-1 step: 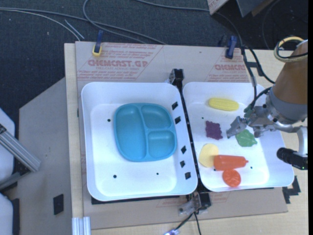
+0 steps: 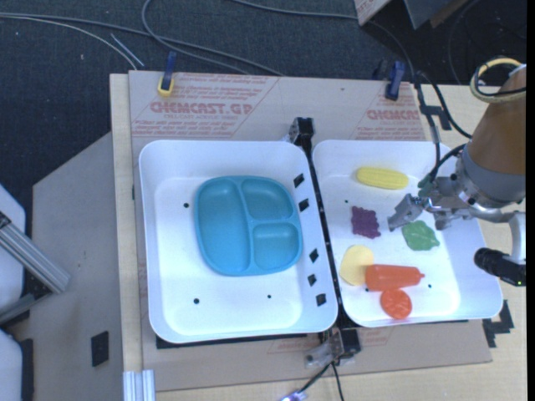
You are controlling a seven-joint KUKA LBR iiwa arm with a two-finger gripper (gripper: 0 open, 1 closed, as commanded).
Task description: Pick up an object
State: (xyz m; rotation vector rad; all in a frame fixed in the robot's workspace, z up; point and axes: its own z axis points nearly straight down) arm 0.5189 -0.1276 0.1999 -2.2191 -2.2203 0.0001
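Toys for picking lie in the right bin, none of them lifted yet. Going from left to right: the left bin sits on the bench and holds a blue divided plate, lying flat near the bin's middle. A black divider with clips runs between the two bins. In the right bin, nearest the divider, a purple piece lies in the middle and a pale yellow piece lies below it. A yellow corn cob rests near the bin's top edge. An orange-red carrot shape lies touching the pale yellow piece, with a red-orange round piece just below it. A green leafy piece lies right of the purple one. The claw hangs low, just above and beside the green piece, with the grey arm reaching in from the right. Its fingers look spread, with nothing between them, though their tips are hard to make out. By my judgement the task is at the approach stage: the claw is down among the toys, but closing on one and lifting it is left to do. The green piece seems the likeliest target, being closest.
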